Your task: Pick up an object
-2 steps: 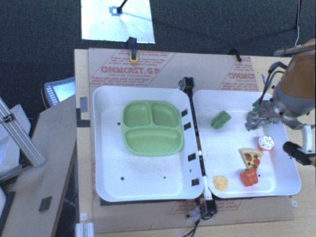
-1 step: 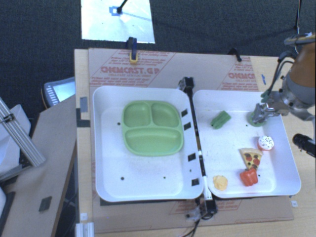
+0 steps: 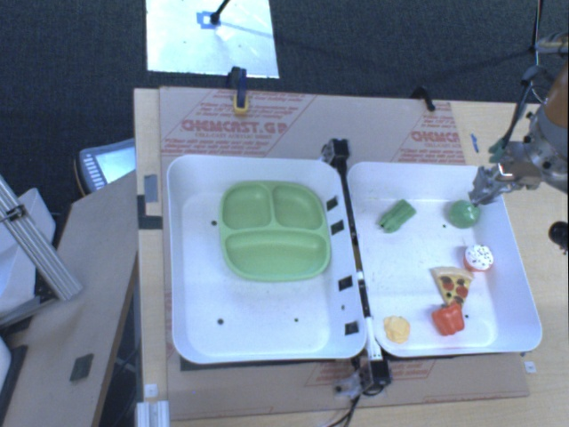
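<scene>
Gripper (image 3: 484,191) sits low over the right bin (image 3: 516,274), near its far right corner, tips just above and beside the round green object (image 3: 462,213). Can't tell from this angle what state the tool is in, and nothing shows as lifted. All candidates lie on the bin floor: green block (image 3: 396,215) toward the far left side, white-and-red cupcake piece (image 3: 479,257) mid right, pizza slice (image 3: 452,284) below it, red pepper (image 3: 448,319) and yellow piece (image 3: 396,329) near the front edge. Left bin (image 3: 191,327) carries the green divided plate (image 3: 273,231). My read: approach done, grasp and lift not yet done; likely target is the round green one.
</scene>
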Controlling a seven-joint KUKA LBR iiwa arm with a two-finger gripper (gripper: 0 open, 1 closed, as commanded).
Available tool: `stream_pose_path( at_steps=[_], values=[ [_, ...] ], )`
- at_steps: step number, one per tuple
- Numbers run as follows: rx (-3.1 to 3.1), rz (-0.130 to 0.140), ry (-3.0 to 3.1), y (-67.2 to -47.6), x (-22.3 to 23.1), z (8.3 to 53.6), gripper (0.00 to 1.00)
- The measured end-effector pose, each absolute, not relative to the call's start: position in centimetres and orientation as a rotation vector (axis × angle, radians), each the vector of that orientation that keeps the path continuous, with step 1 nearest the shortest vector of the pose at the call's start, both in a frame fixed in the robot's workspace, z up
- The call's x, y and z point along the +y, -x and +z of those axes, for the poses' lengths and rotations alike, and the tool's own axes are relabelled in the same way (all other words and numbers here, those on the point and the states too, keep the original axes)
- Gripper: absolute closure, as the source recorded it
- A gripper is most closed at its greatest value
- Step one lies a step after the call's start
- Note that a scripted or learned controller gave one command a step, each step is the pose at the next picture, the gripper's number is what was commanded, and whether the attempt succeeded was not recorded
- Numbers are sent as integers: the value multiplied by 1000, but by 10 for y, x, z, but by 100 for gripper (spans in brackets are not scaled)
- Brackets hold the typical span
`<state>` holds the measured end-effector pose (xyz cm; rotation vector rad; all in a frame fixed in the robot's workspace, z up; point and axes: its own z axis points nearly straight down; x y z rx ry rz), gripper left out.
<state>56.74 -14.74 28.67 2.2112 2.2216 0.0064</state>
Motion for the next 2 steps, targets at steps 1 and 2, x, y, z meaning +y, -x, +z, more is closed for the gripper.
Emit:
stream_pose_path(
  at_steps=[1,2],
  values=[
    [2231,4,-2211,-568,-92,273,100],
    [2233,2,-2212,-552,-43,258,100]
  ],
)
